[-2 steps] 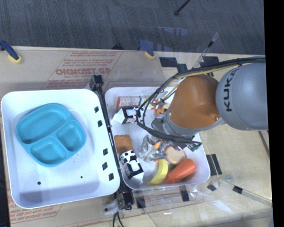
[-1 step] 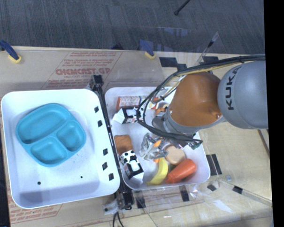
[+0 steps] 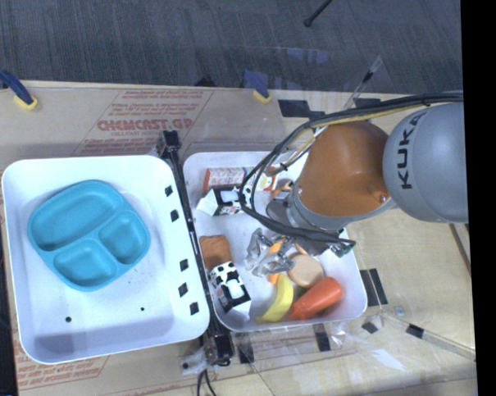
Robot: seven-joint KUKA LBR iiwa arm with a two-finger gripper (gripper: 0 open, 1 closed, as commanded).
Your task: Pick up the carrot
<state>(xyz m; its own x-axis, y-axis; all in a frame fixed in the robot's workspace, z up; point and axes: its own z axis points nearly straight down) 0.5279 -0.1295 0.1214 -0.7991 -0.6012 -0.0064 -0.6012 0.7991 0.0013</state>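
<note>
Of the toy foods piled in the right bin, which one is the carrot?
The carrot is the orange-red tapered piece along the bin's near edge. Beside it lie a yellow banana and a round tan piece, both differently coloured.

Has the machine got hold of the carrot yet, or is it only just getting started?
Done so far: the arm has reached into the right bin, and its gripper sits low among the items there. In hand: nothing that can be confirmed; the carrot lies on the bin floor beside the banana, a little to the side of the gripper. Left to do: close on the carrot and lift it out.
</note>
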